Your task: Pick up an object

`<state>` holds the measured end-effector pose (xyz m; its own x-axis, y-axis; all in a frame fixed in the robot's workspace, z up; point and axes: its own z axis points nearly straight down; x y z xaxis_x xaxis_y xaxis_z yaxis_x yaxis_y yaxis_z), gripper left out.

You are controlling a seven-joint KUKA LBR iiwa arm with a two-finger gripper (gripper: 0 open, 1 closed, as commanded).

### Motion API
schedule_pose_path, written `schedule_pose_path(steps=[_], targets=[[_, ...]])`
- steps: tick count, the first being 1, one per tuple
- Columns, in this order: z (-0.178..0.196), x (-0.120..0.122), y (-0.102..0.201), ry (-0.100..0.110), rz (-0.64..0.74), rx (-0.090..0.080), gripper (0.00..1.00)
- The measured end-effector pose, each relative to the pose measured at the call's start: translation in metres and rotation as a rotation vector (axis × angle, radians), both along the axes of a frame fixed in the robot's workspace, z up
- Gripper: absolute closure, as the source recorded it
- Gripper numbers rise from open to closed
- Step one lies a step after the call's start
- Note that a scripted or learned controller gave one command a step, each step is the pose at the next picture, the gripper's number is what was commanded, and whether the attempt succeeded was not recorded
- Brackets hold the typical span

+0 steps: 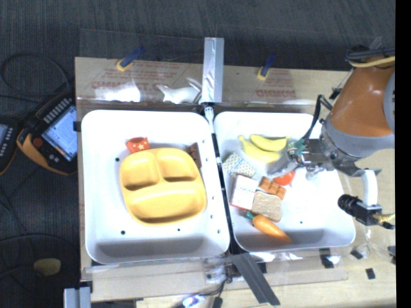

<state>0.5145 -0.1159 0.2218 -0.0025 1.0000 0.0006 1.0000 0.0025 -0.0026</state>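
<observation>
Patience over the right bin (321, 236) is what this step asks of me, as I judge it: the toys lie crowded together, so I should settle on one that stands a little free and come down square on it instead of raking the heap. My end effector (290, 162) sits low in that bin, just beside the yellow banana (264, 144) and above a small red-orange piece (286, 178); how wide it stands I cannot tell, and I see nothing held in it. The banana lies near the bin's far wall. Closer to the divider are a patterned blue-white block (237, 166), a waffle-like square (273, 187), a white-and-pink box (243, 193) and a toast slice (266, 205), with a carrot (270, 226) nearest the front. The left bin (96, 236) holds a yellow divided tray (163, 185).
</observation>
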Motion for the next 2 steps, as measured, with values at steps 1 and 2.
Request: schedule_pose_path(steps=[1, 2], targets=[[0.028, -0.017, 0.053, 0.001, -0.212, -0.001, 0.0], [-0.101, -0.007, 0.008, 0.002, -0.124, 0.0, 0.0]])
